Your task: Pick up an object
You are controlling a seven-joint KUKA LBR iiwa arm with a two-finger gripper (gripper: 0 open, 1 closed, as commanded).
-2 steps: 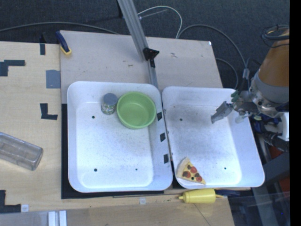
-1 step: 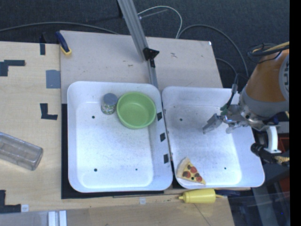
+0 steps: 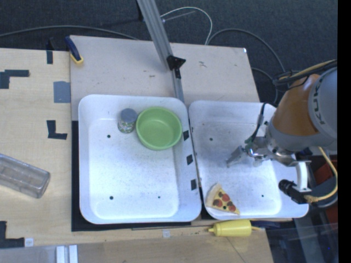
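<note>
The pincer [image 3: 237, 156] hangs low over the right bin [image 3: 230, 114], its dark fingers slightly parted and holding nothing, so the arm appears to be in the approach step. The nearest candidate, a toy pizza slice [image 3: 222, 199], lies at that bin's near edge, just beside the divider; reaching it calls for a shift toward it and a descent. A green bowl [image 3: 159, 127] and small grey-lidded jar [image 3: 127, 120] sit touching in the left bin [image 3: 98, 201], well apart. A yellow bottle [image 3: 233, 228] lies on the table [image 3: 109, 64] beyond the rim.
</note>
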